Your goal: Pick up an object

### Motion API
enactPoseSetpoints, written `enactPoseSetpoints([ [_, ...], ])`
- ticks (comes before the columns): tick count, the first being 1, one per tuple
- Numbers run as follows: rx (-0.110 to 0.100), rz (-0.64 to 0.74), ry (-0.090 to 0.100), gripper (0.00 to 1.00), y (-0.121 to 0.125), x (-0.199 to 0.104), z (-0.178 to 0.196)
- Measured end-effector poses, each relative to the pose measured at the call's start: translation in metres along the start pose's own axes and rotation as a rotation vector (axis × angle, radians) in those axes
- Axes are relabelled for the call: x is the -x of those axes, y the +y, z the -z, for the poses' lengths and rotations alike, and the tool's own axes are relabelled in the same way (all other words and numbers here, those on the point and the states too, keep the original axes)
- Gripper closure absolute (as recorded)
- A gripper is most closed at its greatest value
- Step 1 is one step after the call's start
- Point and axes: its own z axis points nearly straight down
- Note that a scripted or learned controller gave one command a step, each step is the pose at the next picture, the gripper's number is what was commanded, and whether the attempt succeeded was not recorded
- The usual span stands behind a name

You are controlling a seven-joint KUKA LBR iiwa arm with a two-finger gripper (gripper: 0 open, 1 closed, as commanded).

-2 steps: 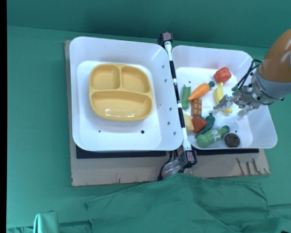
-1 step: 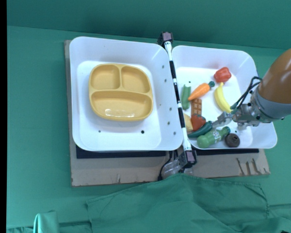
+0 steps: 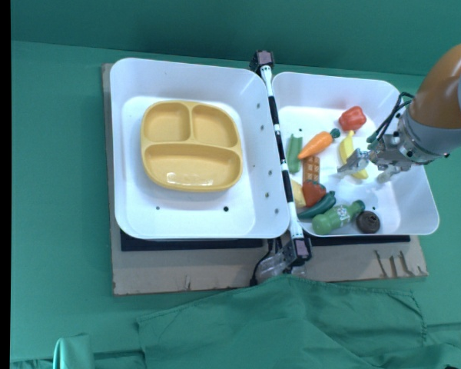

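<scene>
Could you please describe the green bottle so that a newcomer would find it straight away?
Look in the right bin, along its near edge. The green bottle lies there on its side beside a dark brown round piece, the only bottle-shaped item among the toy vegetables.

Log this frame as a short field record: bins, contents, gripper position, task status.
left bin: yellow divided plate
right bin: toy foods, including carrot, red pepper, banana, green bottle, brown disc
gripper: low over right bin, beside banana
task status: nothing seen between fingers; no object lifted
</scene>
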Motion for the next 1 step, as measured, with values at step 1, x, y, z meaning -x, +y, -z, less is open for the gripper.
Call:
enactPoseSetpoints([
  [1, 0.010, -0.005, -0.004, 0.00, -0.0630, 0.0009, 0.0008],
])
